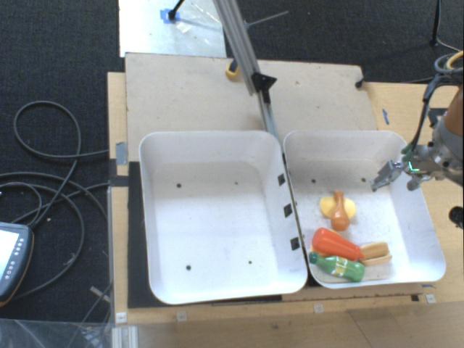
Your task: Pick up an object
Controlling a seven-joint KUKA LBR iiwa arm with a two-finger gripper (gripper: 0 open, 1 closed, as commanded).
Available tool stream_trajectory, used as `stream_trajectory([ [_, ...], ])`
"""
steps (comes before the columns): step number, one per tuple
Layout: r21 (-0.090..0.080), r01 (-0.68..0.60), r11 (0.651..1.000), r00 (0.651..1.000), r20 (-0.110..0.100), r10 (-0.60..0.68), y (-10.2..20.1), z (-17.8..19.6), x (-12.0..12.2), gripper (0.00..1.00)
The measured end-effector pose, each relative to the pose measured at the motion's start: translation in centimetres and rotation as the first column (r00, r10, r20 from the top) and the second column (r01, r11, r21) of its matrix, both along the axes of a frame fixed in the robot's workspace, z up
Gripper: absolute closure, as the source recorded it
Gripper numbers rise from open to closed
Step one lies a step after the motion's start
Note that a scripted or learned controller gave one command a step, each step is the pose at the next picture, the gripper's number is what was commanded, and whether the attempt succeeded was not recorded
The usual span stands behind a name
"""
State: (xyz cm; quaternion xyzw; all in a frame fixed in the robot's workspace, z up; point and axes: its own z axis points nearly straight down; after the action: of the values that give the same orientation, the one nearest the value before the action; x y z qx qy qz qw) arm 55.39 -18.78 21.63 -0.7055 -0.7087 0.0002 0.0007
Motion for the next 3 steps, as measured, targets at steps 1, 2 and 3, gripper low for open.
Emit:
stream_trajectory([
  [1,-0.001,0.0,1.0,1.0,0.003,0.0,0.0,0.2,0.1,0.0],
  [2,0.0,0.001,1.0,1.0,-0.001,-0.001,0.4,-4.2,0.7,0.0],
  [3,0.0,0.003,1.0,1.0,-0.001,-0.003,0.2,-8.4,0.7,0.0],
])
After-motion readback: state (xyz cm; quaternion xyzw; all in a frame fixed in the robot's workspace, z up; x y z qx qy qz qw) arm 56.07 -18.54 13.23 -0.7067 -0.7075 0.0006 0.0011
